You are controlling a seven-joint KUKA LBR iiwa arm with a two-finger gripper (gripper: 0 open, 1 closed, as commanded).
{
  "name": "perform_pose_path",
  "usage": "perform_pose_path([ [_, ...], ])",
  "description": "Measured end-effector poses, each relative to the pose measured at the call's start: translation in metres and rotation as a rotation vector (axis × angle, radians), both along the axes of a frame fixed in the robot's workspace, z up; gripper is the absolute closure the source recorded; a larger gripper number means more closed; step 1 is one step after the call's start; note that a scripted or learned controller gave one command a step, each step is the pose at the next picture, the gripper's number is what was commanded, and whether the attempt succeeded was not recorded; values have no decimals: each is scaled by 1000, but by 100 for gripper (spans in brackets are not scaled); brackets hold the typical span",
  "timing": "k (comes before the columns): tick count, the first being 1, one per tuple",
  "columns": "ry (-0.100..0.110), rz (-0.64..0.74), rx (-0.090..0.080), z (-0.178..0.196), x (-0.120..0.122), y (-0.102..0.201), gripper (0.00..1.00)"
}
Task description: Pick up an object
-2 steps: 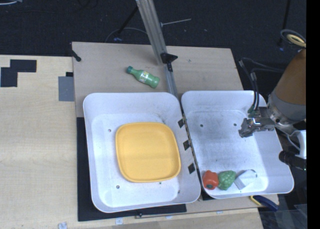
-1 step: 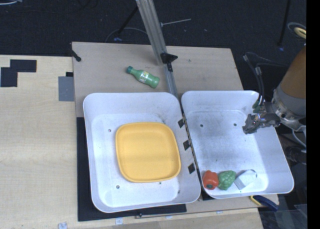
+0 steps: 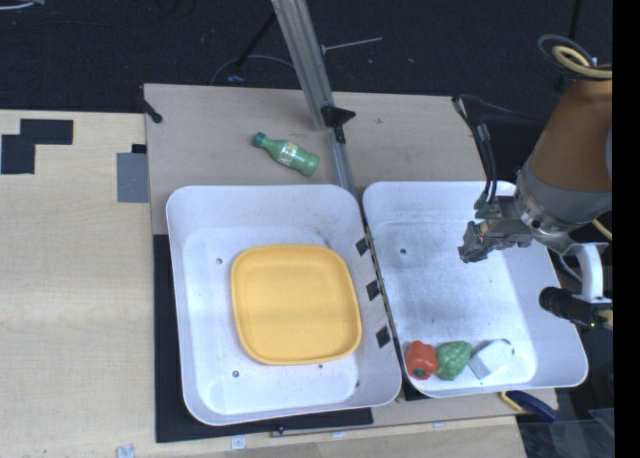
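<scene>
Camera view puts our claw [image 3: 476, 249] hanging above the right bin [image 3: 560, 371], over its bare upper half; from this slant we cannot tell how the claw is set, and nothing shows in it.

The things we could take lie well apart from the claw, toward the near rim of that same bin: a red pepper-like toy [image 3: 420, 359], a green bumpy toy [image 3: 453, 358] touching it, and a small white block [image 3: 491, 357] just beside the green one. Together they form a short row running left to right along the bin's near wall. None has a clear long axis from here; the white block sits skewed, one corner toward the claw.

We judge all three light. The red and green pieces look like rounded plastic, likely slippery, so a grip across the widest part would hold best. The block has flat faces and looks the easier choice, taken across two opposite sides.

Far to the claw's left, a yellow plate [image 3: 295, 303] lies flat in the left bin [image 3: 190, 246], and a green bottle [image 3: 287, 153] rests on the bench beyond.
</scene>
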State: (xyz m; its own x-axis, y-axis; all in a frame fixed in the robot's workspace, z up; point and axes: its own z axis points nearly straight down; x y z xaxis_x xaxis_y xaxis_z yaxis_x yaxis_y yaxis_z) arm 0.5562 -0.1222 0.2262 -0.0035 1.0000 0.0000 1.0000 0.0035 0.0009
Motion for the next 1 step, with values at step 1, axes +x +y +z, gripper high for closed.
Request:
perform_pose_path([
  [1,2,0,1,-8,2,54,100],
])
